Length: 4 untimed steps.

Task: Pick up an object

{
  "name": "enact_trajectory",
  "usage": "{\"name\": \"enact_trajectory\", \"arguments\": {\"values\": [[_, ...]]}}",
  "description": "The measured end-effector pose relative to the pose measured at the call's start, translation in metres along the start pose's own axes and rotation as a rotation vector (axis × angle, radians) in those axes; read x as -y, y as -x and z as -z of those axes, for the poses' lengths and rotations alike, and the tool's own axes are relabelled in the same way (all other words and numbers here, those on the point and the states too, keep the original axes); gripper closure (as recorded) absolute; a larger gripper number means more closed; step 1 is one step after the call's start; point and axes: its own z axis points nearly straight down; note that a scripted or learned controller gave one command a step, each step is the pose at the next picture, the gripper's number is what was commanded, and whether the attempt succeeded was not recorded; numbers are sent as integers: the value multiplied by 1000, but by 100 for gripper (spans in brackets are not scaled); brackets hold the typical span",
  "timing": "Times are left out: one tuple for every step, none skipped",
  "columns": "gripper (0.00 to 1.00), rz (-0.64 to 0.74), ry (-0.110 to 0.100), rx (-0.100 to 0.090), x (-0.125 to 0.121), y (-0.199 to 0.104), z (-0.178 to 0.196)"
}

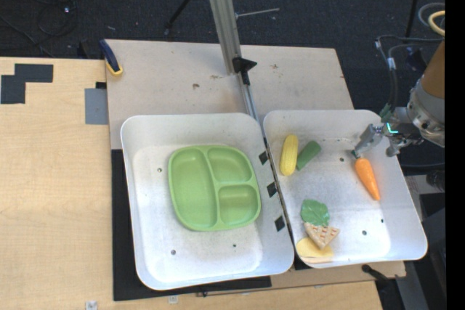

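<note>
Right bin (407, 243) contents: orange carrot (368, 178) at 3 o'clock, lying flat, tip toward 5. Yellow corn cob (289, 155) at 10 o'clock, touching a dark green pickle (308, 155). Leafy green piece (314, 212), cracker wedge (322, 234) and pale yellow slice (312, 250) clustered at 7 o'clock.

You've got the gripper (377, 141) at the right bin's (341, 247) far right edge, fingers apart, nothing between them, just above the carrot (368, 178). Same bin: corn cob (289, 155) touching a green pickle (308, 154); near front, a lettuce leaf (314, 211), cracker wedge (322, 234), yellow slice (314, 250). Left bin (145, 258) holds a green divided tray (214, 187).
</note>
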Motion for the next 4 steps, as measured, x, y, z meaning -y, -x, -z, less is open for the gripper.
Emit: {"name": "enact_trajectory", "arguments": {"values": [[0,0,3,1,-1,0,1],[0,0,-2,0,5,9,-51],[0,1,-3,-2,13,5,-99],[0,3,4,-2,12,3,-123]]}}
